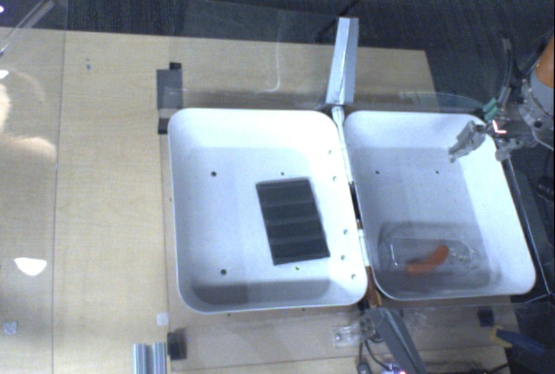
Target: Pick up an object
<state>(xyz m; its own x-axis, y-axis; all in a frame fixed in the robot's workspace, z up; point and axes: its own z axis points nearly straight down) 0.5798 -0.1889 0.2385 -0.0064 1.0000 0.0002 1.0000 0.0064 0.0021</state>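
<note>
A dark ribbed rectangular pad (293, 220) lies flat in the middle of the left bin (195, 190). In the right bin (408, 147), near its front, sits a clear plastic item (431, 257) with an orange piece inside it. My gripper (481, 148) hangs over the right bin's far right corner, reaching in from the right edge of the view. Its fingers are spread apart, so it is open, and nothing is between them. It is well behind the clear item and far from the dark pad.
A metal bar (342, 60) stands behind the seam where the two bins meet. The wooden bench (87, 190) stretches out to the left. Cables and clamps (386, 342) sit at the front below the bins.
</note>
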